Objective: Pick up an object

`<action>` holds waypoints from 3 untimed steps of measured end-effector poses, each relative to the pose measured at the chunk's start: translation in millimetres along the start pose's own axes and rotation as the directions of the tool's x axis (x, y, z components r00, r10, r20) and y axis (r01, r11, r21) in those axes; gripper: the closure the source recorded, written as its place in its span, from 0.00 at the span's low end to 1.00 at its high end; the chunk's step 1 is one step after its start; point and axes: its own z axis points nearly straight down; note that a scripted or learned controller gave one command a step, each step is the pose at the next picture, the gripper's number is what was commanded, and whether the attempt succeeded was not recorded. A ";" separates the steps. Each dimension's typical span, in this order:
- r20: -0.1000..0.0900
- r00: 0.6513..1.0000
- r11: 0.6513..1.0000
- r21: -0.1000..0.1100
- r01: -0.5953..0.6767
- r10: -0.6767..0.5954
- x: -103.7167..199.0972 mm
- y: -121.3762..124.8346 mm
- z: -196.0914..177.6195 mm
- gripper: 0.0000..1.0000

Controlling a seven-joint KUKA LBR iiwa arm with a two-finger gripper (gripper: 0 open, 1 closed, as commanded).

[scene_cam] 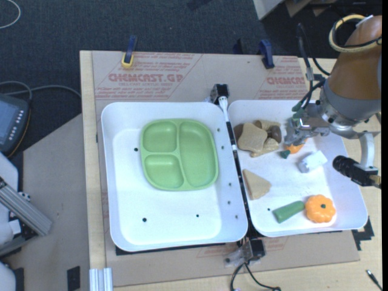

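The gripper (295, 133) hangs over the right bin (339, 223), near a small orange piece (294, 148). A green tray (179, 154) lies in the left bin (121, 211).

The arm (357, 71) is cut off by the right edge. The end effector (295, 139) covers part of a small orange piece (294, 148); its fingers are too blurred to read.

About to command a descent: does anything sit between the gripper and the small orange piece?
Nothing visible does. The gripper hangs right over the small orange piece in the right bin; the tan chunks lie just beside.
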 end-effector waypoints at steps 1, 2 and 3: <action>-0.002 1.000 1.000 -0.001 0.006 -0.006 48.7 23.5 -10.3 1.00; -0.001 1.000 1.000 0.001 0.003 -0.003 78.9 48.8 1.8 1.00; -0.001 1.000 1.000 0.001 0.000 0.000 77.4 42.2 -6.7 1.00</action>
